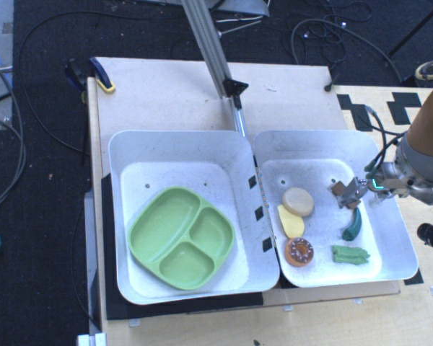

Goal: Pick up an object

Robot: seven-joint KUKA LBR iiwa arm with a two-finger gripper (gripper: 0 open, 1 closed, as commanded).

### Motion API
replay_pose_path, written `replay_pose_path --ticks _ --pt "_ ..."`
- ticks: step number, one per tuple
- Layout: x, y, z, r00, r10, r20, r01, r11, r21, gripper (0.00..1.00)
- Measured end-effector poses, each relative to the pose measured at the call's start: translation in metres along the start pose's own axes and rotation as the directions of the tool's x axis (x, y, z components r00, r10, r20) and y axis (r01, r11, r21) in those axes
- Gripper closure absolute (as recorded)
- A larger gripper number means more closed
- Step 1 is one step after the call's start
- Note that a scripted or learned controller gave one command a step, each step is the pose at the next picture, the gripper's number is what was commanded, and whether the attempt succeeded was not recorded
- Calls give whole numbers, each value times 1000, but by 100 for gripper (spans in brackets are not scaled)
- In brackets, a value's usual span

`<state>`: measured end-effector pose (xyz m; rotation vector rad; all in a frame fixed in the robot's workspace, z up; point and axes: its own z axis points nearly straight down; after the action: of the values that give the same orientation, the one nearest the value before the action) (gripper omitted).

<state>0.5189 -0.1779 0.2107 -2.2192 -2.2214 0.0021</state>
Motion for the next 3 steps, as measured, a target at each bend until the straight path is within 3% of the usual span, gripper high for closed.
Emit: replay_pose_path --ticks 1,3 --pt "0 0 -1 1000 0 0 0 1000 -1 0" --pt "0 1 117 1000 2 0 -2 1000 1 0"
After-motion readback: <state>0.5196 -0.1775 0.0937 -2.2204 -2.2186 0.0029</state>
